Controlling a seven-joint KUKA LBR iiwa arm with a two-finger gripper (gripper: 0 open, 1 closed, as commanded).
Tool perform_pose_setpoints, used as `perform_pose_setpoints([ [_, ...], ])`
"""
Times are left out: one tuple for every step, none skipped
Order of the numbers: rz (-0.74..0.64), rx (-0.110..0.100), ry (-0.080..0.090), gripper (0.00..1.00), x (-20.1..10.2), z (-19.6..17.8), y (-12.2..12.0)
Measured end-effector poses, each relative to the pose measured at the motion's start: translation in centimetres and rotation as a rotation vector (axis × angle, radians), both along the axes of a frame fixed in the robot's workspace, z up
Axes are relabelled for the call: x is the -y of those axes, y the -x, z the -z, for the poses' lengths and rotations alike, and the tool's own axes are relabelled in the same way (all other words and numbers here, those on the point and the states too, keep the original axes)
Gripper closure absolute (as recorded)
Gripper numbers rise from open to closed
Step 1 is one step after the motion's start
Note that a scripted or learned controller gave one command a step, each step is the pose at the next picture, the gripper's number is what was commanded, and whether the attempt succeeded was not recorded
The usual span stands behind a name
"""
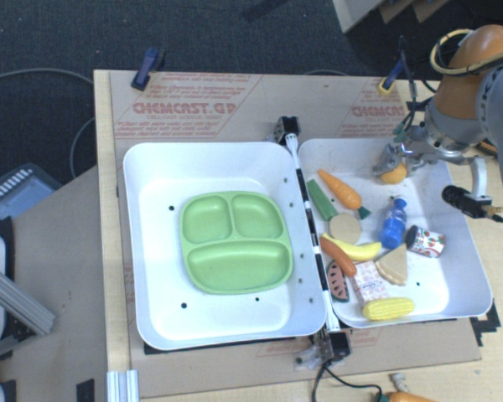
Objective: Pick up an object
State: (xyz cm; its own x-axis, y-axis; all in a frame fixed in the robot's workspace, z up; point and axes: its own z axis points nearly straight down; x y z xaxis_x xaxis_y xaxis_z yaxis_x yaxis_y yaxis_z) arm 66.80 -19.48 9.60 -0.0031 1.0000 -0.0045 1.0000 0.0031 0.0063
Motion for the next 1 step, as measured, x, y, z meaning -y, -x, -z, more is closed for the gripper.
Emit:
perform_pose_setpoints([
  [0.001, -0.007, -0.006, 1.0, -8.28, -3.25, 0.94],
])
